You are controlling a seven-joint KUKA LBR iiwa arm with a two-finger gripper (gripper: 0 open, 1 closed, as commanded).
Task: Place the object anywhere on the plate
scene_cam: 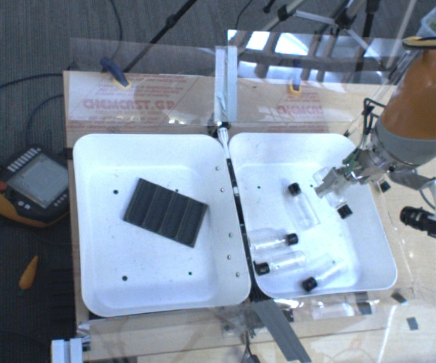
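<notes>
A dark grey ribbed plate [165, 212] lies flat and slightly turned in the left bin [97, 278]. Several clear vials with black caps lie in the right bin [369, 278]: one [302, 205] near the middle, one [273, 241] lower left, and one [325, 274] by the front wall. My gripper [331, 182] hangs over the right half of the right bin, just right of the middle vial and apart from the plate. A small black cap [344, 211] lies just below it. I see nothing held in the gripper.
A raised divider [236, 203] separates the two bins. A teach pendant [29, 184] sits on the floor at the left. A clear panel [225, 89] and tripod legs stand behind the bins. The arm [414, 112] fills the right side above the right bin.
</notes>
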